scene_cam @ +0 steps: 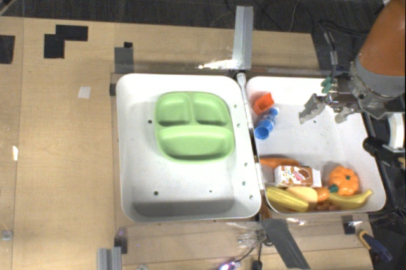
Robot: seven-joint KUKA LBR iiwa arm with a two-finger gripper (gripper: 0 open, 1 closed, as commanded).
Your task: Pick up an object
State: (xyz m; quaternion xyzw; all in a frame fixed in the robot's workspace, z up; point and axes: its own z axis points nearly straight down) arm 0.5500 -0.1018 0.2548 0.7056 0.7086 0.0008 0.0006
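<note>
My gripper [327, 111] hangs over the upper middle of the right bin [298, 145], open, with nothing between its fingers [309, 110]. To its left, by the bin's left wall, lie a small orange cup [262, 101] and a blue bottle [265, 123]. Along the bin's near edge sit a carrot [274, 163], a juice box [293, 175], a corn cob [287, 199], a small orange pumpkin [343, 180] and a banana [353, 199]. The gripper is well apart from all of them.
The left bin [136, 161] holds a green divided plate [193, 125] near its centre. A metal post [243, 34] stands behind the divider between the bins. Bare white floor lies under the gripper in the right bin.
</note>
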